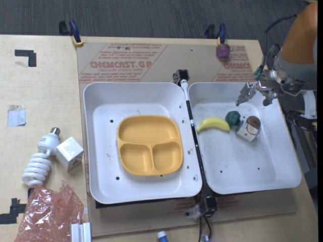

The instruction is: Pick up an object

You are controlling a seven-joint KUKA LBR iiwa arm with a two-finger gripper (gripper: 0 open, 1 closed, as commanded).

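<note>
Sitting on brown board over a pale bench, two white bins lie side by side: the left bin (96,135) holds a yellow tray (150,145). In the right bin (282,160), banana (213,124), green ball (232,118) and cup (249,128) cluster near the far wall, leaving the near floor bare. The gripper (257,96) hovers above them at the far rim, jaws spread and holding nothing; a bulb (40,158) lies outside.

Light bulb (40,158); white cube (69,153); plastic wrap (50,213)
</note>
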